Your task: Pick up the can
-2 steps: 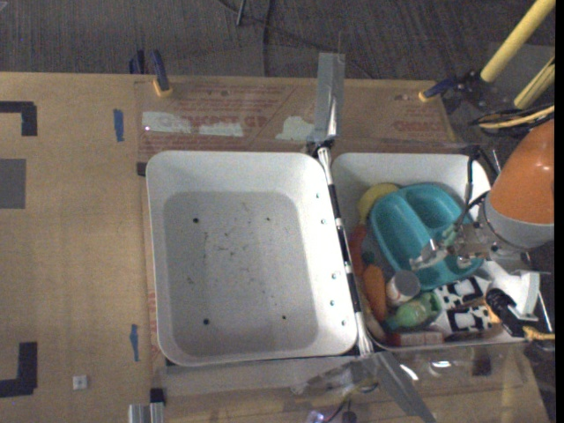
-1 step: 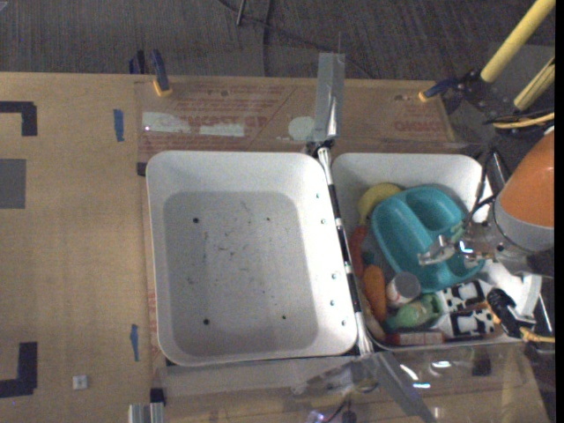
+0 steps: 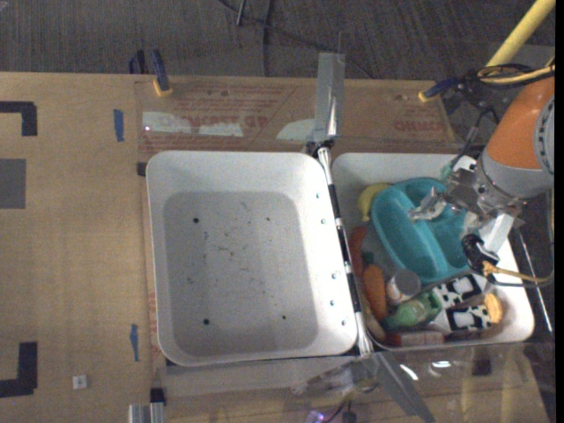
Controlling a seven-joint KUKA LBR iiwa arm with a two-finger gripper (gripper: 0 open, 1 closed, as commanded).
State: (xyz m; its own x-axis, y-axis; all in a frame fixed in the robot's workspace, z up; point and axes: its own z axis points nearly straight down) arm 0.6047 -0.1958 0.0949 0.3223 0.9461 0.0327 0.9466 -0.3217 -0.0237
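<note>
Teal plastic of a bowl (image 3: 412, 234) lies under the gripper (image 3: 438, 203), which hovers in the right bin (image 3: 520, 324), while the can (image 3: 405, 284) stands just nearer among crowded toys, so the gripper's state I cannot tell.

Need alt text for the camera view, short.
The arm's claw hovers over a teal bowl in the cluttered right bin, above a small can. The left bin sits beside it.
</note>
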